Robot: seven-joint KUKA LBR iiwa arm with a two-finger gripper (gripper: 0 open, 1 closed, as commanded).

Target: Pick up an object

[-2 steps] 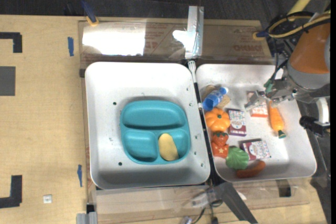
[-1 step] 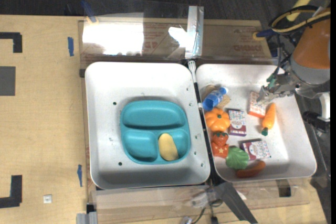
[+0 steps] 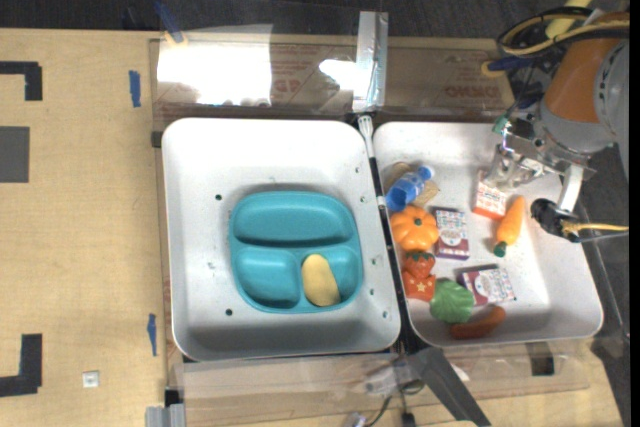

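My gripper hangs over the back right part of the right bin, below the arm's orange band. Just under its tip and slightly to the left lies a small orange-and-white box. An orange carrot lies beside that box, toward the front. Further left in the same bin are a blue bottle, an orange pumpkin, a purple-and-white card, a red pepper, a green vegetable and a second card pack. I see nothing hanging from the gripper.
The left bin holds a teal divided tray with a yellow potato-like piece in its front right compartment. A clear plastic sheet stands behind the bins. Yellow cables loop by the arm at the back right.
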